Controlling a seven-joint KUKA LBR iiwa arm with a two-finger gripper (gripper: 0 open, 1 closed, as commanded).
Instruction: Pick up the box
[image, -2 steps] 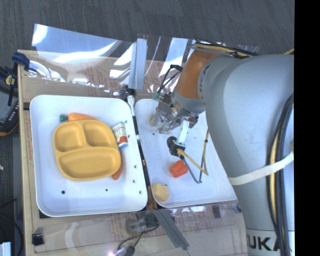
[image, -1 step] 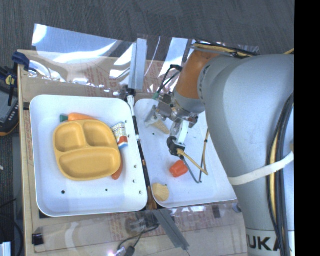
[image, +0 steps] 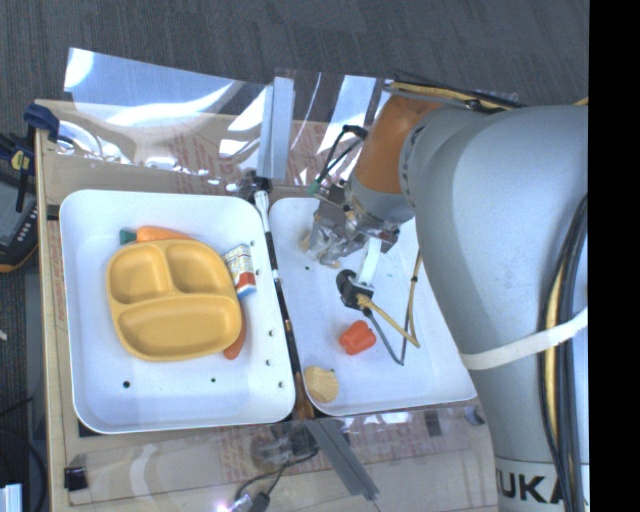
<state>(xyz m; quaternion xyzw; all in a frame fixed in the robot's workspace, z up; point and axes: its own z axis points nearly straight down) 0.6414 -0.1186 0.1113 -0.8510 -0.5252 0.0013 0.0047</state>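
Since the pincer (image: 333, 243) hangs over the right bin (image: 430, 370), its spread impossible to tell, you likely need to reach toward 9 o'clock. The box (image: 241, 272) lies in the left bin (image: 90, 380) against the tray (image: 175, 300), its long axis running 11 to 5.

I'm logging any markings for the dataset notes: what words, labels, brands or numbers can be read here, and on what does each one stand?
"UKA": white letters on the grey robot arm's base, cut off at the frame's bottom edge.
The small cylindrical tube with a red and blue label, in the left white bin, carries print too small to read.
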